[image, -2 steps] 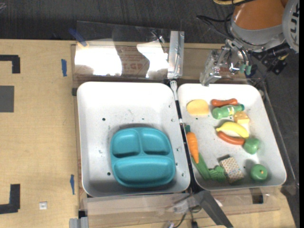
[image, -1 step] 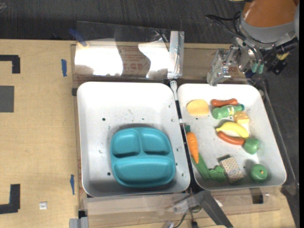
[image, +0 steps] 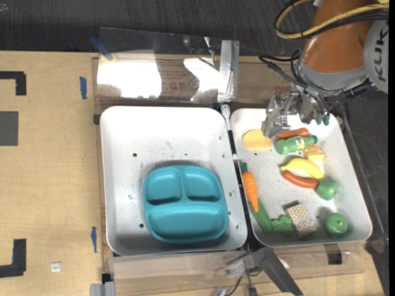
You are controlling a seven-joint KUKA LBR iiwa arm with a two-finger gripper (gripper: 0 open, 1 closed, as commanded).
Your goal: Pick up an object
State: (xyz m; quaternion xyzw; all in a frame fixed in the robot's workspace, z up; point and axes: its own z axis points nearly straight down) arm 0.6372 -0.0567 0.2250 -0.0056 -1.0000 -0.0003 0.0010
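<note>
The end effector (image: pixel 276 123) is hovering in the right white bin (image: pixel 355 184) – its opening cannot be told – just above the flat yellow toy piece (image: pixel 257 140), beside the green toy vegetable (image: pixel 295 144).

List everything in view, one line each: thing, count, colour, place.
bins: 2, white, side by side on the bench
divided plate: 1, teal, left bin
carrot: 1, orange, right bin, left edge
toy foods: several, yellow, green, red, right bin
round green pieces: 2, right bin, right side
clear panel: 1, behind left bin
arm: 1, orange band, top right
gripper: 1, metal, above right bin's far end
</note>
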